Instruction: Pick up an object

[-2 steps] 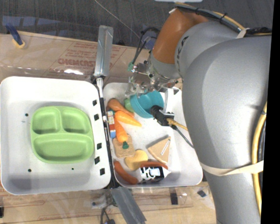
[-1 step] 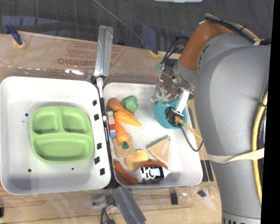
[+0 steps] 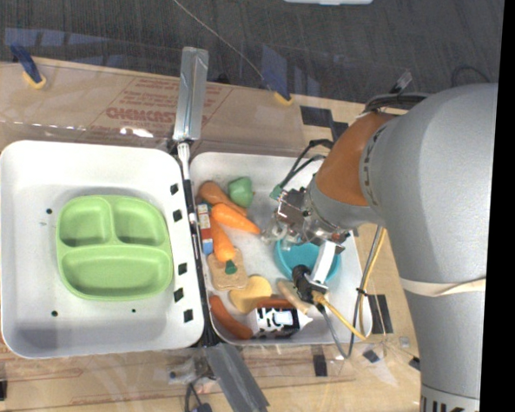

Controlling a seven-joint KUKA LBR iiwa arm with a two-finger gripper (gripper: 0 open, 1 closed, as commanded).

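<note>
I count two orange plastic carrots (image 3: pixel 234 217), one green round lump (image 3: pixel 240 190), both left of teal plastic bowl (image 3: pixel 289 259). My gripper (image 3: pixel 293 225) over bowl's upper-left rim, blocking bowl; pincer width: cannot tell.

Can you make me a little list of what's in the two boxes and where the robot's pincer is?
left bin: shallow white plastic bin holding a light green three-part plate
right bin: shallow white plastic bin crowded with toys
toys there: orange carrot, small green round piece, blue round bowl, black-and-white block
pincer: over the right bin, at the blue bowl's edge
holding something: cannot tell
</note>
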